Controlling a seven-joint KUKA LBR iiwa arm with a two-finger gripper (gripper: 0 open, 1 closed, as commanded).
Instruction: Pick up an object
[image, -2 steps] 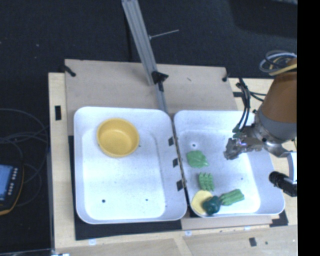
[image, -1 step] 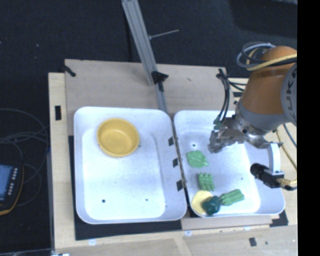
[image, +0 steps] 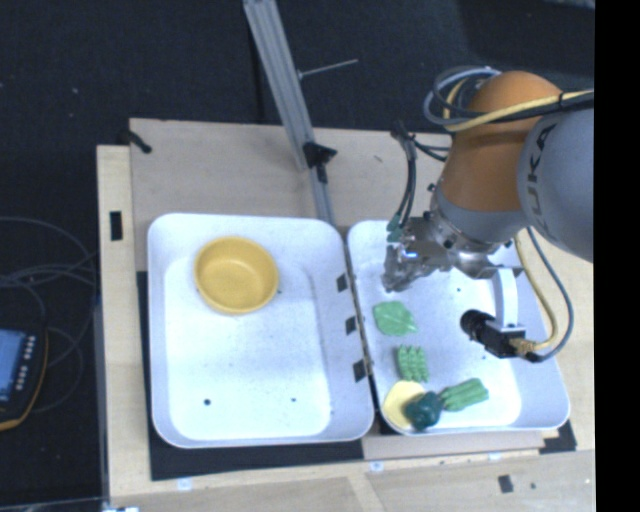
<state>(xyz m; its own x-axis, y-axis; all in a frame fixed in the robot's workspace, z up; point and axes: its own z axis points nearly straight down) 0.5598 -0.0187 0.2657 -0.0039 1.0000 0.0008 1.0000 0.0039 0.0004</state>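
My gripper (image: 399, 272) hangs over the upper left part of the right bin (image: 535, 395), its dark fingers pointing down just above a light green leaf-shaped piece (image: 394, 319). Nothing shows between the fingers. Below the leaf lies a small green ridged block (image: 411, 361). In the bin's lower left corner sit a yellow round piece (image: 400, 399), a dark teal lump (image: 424, 410) on it, and a green elongated toy (image: 463, 394) beside them.
A yellow bowl (image: 236, 275) stands in the upper left of the left bin (image: 250, 390). A grey metal pole (image: 288, 100) slants down to the bins' shared rim. A black connector with cables (image: 487, 332) hangs over the right bin's right side.
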